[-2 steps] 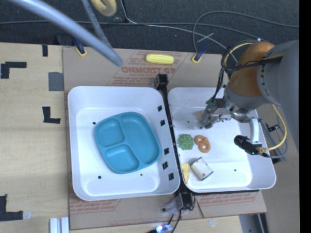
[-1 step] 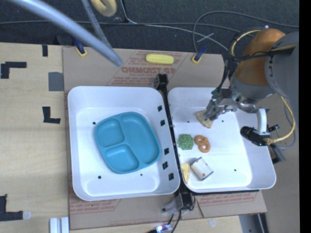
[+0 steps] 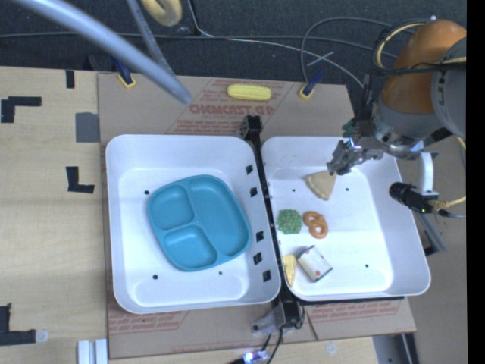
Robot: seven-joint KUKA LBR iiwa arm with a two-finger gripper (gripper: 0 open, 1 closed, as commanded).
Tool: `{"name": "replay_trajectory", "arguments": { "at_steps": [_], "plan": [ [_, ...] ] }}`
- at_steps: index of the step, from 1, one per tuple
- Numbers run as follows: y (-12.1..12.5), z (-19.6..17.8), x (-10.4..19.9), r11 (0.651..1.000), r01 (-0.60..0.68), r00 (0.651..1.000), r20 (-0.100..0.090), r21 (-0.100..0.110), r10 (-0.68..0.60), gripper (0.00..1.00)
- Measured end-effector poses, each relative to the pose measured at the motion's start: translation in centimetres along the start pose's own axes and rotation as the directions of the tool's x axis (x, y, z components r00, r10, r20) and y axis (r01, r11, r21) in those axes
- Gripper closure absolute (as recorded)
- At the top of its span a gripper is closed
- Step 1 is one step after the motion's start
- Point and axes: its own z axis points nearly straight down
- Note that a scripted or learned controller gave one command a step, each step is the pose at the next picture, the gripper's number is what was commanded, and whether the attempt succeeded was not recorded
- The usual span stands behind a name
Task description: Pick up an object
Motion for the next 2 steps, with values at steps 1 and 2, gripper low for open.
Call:
{"name": "replay_trajectory", "arguments": {
  "at_steps": [1,2],
  "plan": [
    [-0.5,0.5,4.5,1.0,0.004,1.0,-0.001,0.006,-0.004,1.0],
    [-1.6,-0.8,9.5,1.0,0.005,1.0,-0.003,0.006,-0.005,1.0]
  ]
}}
